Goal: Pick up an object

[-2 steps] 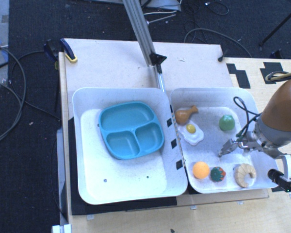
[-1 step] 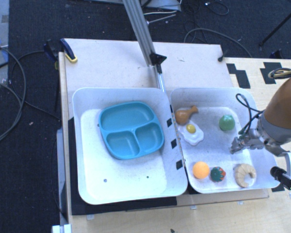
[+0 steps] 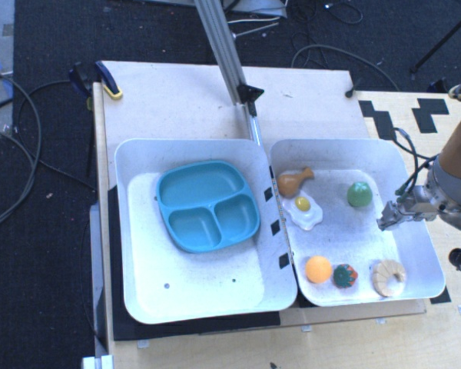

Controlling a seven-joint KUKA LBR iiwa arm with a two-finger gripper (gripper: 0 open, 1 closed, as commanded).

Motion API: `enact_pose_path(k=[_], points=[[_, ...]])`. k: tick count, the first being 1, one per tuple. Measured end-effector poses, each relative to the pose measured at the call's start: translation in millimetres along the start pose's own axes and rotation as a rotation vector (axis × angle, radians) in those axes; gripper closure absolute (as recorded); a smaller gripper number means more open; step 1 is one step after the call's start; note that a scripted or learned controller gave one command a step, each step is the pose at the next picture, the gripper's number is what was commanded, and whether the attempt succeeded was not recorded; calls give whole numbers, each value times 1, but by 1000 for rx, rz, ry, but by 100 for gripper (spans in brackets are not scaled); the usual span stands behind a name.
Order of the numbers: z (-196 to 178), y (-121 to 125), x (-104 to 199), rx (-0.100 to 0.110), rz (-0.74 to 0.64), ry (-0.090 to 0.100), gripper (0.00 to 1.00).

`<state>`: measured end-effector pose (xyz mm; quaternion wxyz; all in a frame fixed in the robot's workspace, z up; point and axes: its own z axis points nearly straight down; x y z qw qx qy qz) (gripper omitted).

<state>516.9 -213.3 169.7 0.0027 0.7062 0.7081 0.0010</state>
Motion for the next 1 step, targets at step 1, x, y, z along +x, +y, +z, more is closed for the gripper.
enact_pose_path(k=[1], points=[[-53,2,0,-1,-1,-1,100]])
